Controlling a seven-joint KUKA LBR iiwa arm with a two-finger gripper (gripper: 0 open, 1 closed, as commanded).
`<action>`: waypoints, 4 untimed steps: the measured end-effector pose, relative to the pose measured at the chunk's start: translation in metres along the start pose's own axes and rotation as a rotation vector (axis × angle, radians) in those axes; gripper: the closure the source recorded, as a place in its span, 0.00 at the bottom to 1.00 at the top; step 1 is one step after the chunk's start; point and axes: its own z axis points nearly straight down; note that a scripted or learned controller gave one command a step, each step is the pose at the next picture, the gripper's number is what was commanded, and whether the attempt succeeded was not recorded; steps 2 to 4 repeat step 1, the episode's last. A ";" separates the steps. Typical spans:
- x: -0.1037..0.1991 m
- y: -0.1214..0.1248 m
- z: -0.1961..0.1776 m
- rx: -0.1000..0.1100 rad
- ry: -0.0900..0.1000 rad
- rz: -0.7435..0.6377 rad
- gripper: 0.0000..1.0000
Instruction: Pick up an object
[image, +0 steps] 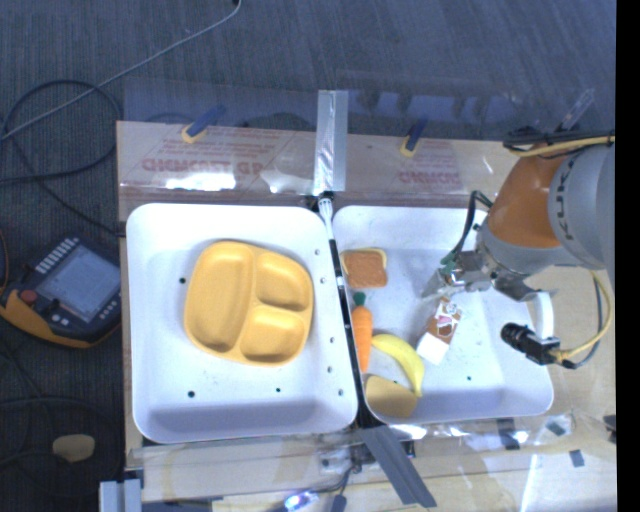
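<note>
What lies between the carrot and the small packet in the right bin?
In the camera view, the banana lies between the carrot and the small packet.

Both white bins appear as smooth, semi-gloss moulded plastic. The yellow divided tray shows a matt plastic finish. The banana at 6 o'clock in the right bin looks smooth and slightly glossy.

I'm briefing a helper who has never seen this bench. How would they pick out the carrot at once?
Find the right bin of the two white ones. Along its left wall, below the toast slice and beside the banana, lies the carrot. It is the only slim orange stick there, with a green tip at its upper end.
</note>
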 end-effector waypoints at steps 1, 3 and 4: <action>0.001 -0.002 0.003 0.005 0.002 0.000 0.00; 0.001 -0.002 0.003 0.005 0.002 0.000 0.00; 0.001 -0.002 0.003 0.005 0.002 0.000 0.00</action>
